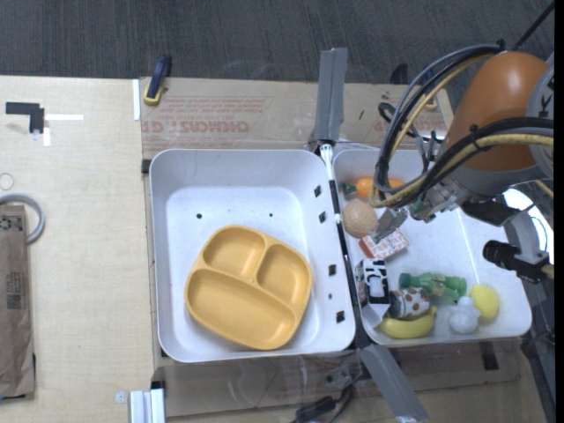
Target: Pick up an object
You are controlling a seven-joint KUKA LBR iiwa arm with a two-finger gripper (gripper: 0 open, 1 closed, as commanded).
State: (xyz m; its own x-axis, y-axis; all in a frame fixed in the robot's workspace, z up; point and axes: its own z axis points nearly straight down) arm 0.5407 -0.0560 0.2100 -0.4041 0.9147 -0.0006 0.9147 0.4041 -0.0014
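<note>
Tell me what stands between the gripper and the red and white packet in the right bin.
Nothing visible does. The gripper hangs directly over the red and white packet, at its upper edge. The tan ball lies just to the camera's left, close beside the approach rather than in it.

the arm (493, 104) has a large rounded orange shell at its upper part, smooth and slightly glossy, with a grey housing beneath it. a bundle of black cables (423, 122), one with a yellow jacket running alongside, loops in wide arcs from the orange part down toward the wrist. below the grey housing sit darker fittings: a black cylindrical stub (504, 256) and a pale grey curved bracket with a shiny patch. the gripper (395, 221) is a small metallic grey piece with dark detailing.
</note>
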